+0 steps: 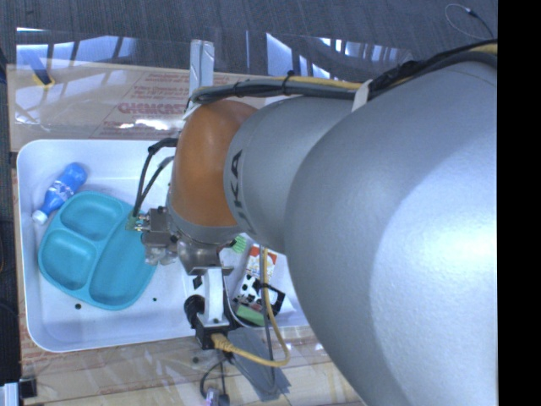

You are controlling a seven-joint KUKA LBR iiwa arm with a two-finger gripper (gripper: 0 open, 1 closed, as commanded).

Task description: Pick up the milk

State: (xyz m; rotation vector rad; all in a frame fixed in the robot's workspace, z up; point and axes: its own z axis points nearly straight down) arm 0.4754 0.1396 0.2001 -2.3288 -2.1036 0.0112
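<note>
A large grey robot arm [380, 227] reaches in from the right and covers most of the right half of the view. An orange band [203, 167] sits above its wrist, which points down over the right part of a shallow white bin [25, 227]. The wrist hides the jaws, so it is not possible to tell whether they are apart or together, and nothing can be seen held between them.

The milk carton [251, 288] lies in the bin's near right corner, just beside the wrist and partly hidden under the arm. The visible part is white with black patches, a green edge and a thin red stripe.

A blue divided plate [89, 256] lies in the left half of the bin, well apart from the carton. A blue bottle [59, 191] with a white cap lies just beyond the plate, near the bin's far left corner.

A strip of tabletop [101, 364] shows in front of the bin. A clear plastic sheet with red lettering [127, 100] lies behind it.
</note>
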